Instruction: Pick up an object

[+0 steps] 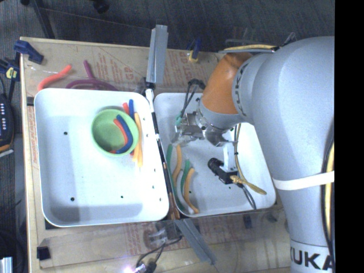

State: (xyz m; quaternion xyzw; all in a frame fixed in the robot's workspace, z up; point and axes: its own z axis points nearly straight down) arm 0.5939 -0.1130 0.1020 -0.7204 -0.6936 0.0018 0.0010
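My gripper (184, 131) hangs low over the upper left part of the right bin (259, 152), reaching in from the right. Just below it lie several thin curved strips: an orange strip (178, 159), a green strip (169, 154), another green strip (187, 174) and an orange one (191, 201) near the bin's front. Nothing shows between the gripper and these strips. In the left bin (68, 181) stands a green bowl (111, 132) with a red curved piece (123, 128) and a blue piece (131, 110) in it. An orange stick (138, 144) leans at its right side.
The raised rims between the two bins (159, 152) run close to the gripper's left. On the bench behind the left bin lie an orange tool (54, 77) and a purple loop (85, 83). A grey bar (157, 53) stands at the back centre.
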